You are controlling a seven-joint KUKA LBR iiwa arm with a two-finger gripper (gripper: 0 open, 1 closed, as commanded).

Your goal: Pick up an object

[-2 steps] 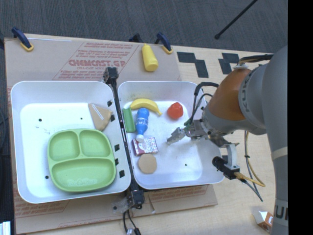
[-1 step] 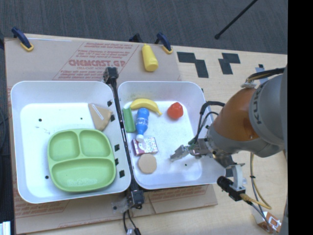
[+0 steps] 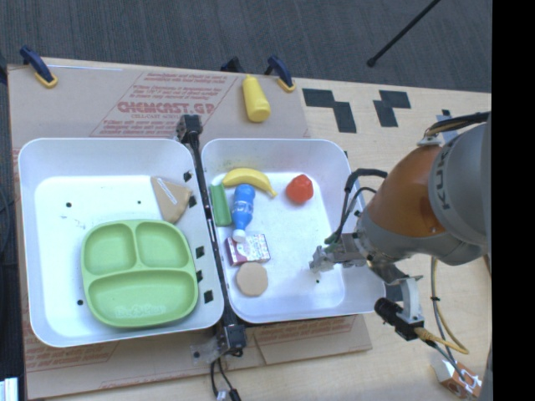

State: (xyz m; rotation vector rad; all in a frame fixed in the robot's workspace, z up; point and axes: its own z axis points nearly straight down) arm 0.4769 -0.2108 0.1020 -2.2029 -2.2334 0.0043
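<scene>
Hovering fingers (image 3: 322, 261) — spread unclear — bare floor beneath, cookie (image 3: 252, 280) and tomato (image 3: 300, 189) apart.

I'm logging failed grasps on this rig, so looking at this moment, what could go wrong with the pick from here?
1. The pincer sits over bare floor of the right bin, apart from every item, so closing here would likely grab nothing.
2. The blue bottle, green stick, banana and small packet are crowded together; a grasp there may catch two or push one aside.
3. The red ball could roll away if nudged.
</scene>
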